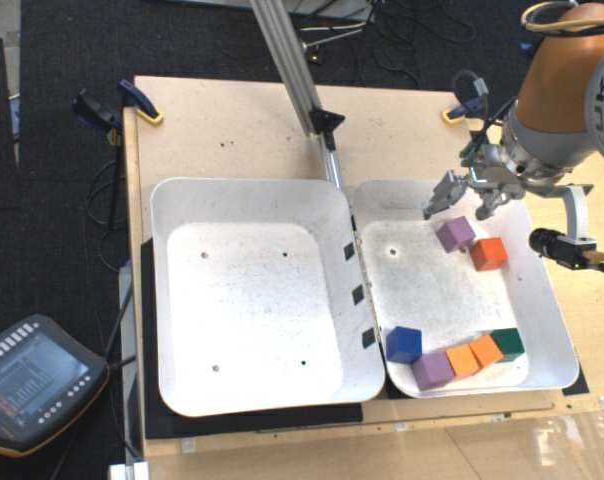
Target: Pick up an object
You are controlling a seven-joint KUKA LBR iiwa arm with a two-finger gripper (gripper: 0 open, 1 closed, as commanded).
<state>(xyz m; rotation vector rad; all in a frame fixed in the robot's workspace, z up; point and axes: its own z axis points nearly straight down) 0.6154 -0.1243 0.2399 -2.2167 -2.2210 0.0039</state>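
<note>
The gripper [469,200] is hovering with fingers spread wide and nothing between them, just above the purple cube [455,233] in the right bin [552,338].

your arm [567,88] reaches in from the right edge, its orange band uppermost and the grey wrist angled down and to the left. your gripper [469,200] hangs at its tip, both fingers spread apart and pointing downward, with nothing between them.

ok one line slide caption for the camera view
Open claw above purple block in right bin.
</note>
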